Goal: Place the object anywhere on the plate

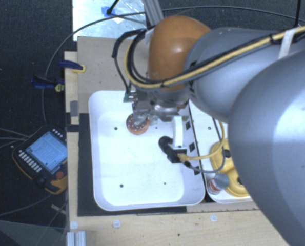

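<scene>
Frankly, I read the small round object (138, 125) as light, stiff, maybe slippery; I'd grip across its rim; it looks brown and disc-like, lying in the left bin (106, 152) directly under the gripper (142, 114); whether that is clenched, I cannot tell; yellow things (229, 181) sit far right.

Round object (138, 124) in left bin (106, 188).
</scene>
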You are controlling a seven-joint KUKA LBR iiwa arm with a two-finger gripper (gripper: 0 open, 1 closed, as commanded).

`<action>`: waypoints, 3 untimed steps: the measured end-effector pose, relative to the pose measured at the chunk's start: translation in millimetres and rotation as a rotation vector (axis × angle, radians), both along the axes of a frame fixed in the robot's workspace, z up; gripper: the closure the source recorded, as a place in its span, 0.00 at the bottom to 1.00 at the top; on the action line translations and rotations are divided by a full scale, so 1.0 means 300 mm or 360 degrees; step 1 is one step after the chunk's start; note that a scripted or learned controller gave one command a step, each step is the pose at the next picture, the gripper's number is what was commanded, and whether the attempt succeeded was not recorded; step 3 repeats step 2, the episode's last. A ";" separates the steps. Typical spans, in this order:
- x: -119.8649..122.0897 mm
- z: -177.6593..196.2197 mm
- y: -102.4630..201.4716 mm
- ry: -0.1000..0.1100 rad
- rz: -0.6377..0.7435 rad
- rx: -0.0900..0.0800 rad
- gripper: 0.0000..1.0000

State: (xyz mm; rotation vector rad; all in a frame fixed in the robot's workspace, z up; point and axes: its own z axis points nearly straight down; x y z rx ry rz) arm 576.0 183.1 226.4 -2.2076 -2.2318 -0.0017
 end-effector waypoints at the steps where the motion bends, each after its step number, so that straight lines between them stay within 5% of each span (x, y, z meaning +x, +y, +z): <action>1: 0.020 -0.003 -0.018 -0.0004 -0.0012 -0.0003 1.00; 2: 0.020 -0.003 -0.018 -0.0003 -0.0012 -0.0003 0.00; 3: 0.020 -0.003 -0.018 -0.0003 -0.0012 -0.0003 0.00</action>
